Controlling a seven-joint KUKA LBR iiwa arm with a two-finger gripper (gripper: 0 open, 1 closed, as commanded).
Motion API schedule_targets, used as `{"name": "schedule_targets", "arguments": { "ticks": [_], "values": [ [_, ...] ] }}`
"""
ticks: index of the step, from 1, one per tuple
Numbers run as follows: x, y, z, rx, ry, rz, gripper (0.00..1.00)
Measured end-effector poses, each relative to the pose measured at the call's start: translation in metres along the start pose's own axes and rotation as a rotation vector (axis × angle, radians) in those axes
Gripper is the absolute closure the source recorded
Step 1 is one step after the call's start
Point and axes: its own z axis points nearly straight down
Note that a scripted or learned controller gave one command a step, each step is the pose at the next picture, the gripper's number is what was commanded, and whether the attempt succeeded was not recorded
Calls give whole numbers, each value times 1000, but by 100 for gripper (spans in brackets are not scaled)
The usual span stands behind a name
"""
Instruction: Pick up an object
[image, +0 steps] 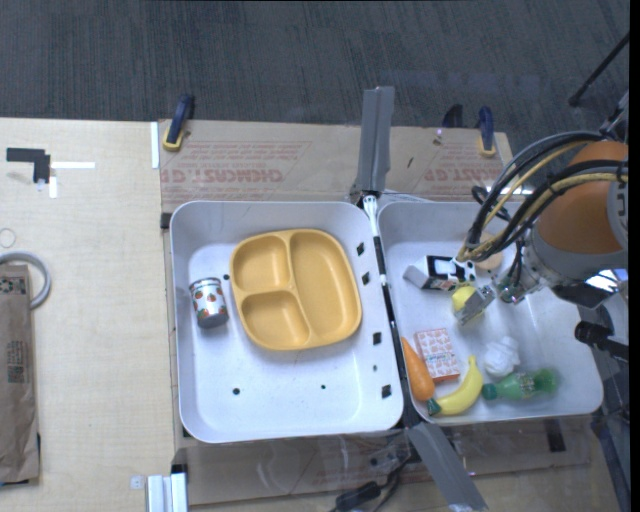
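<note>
My gripper (473, 303) is low over the upper middle of the right bin (570, 330), on the arm reaching in from the right. A small yellow object (462, 295) sits right at its tip; I cannot see whether it is gripped. Toward the bin's front lie a pink patterned box (438, 351), an orange carrot (418, 368), a banana (460, 391), a crumpled white item (500, 355) and a green bottle (520, 384).
The left bin (200, 400) holds a yellow divided plate (295, 288) and a small printed can (209, 301) by its left wall. The wall between the bins runs just left of the carrot. Cables hang from the arm above the right bin.
</note>
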Motion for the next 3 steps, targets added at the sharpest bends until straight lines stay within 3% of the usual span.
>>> {"name": "schedule_targets", "arguments": {
  "ticks": [1,2,3],
  "values": [
    [11,2,-91,0,1,-95,0],
    [-2,9,0,-1,1,-227,0],
    [-4,9,-10,-3,-2,-225,100]
  ]
}}
